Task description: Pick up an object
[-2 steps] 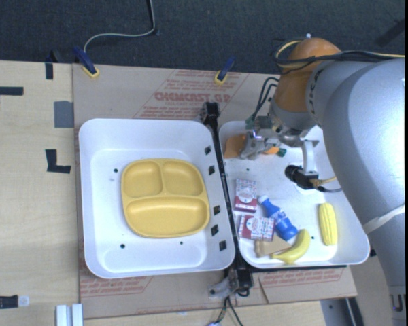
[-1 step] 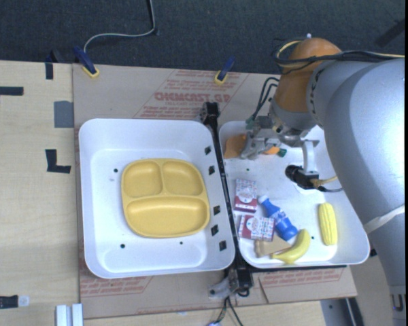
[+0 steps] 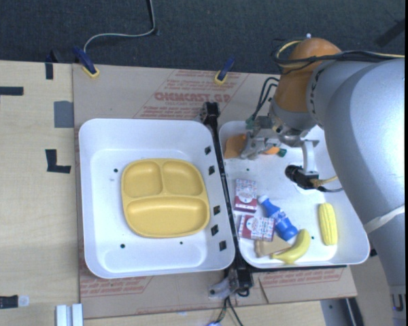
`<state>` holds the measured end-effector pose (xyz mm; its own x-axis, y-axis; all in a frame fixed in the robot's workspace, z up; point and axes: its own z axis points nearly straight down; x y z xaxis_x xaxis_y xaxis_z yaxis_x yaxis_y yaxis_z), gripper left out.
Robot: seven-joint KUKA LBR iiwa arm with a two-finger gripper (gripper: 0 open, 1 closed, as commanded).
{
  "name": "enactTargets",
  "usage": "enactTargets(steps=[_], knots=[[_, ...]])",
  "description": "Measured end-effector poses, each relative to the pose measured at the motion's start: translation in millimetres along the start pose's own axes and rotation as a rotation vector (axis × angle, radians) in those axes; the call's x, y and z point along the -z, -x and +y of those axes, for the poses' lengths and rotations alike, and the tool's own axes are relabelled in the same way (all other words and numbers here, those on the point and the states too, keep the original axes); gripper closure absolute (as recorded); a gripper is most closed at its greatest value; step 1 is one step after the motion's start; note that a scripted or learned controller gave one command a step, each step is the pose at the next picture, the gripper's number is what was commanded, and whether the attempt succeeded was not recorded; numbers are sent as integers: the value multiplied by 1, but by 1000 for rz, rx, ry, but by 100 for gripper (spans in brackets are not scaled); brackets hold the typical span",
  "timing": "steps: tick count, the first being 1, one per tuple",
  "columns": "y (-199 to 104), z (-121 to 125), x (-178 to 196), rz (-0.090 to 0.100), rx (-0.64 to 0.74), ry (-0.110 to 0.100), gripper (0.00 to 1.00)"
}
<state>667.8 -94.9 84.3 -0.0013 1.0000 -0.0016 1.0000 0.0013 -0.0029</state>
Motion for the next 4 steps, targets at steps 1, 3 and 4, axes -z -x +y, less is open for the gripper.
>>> enactTargets(steps=[1, 3, 4], knots=[[0, 0, 0, 0, 0, 0, 0], [2, 0, 0, 1, 0, 1, 0], [0, 0, 0, 0, -1, 2, 0]])
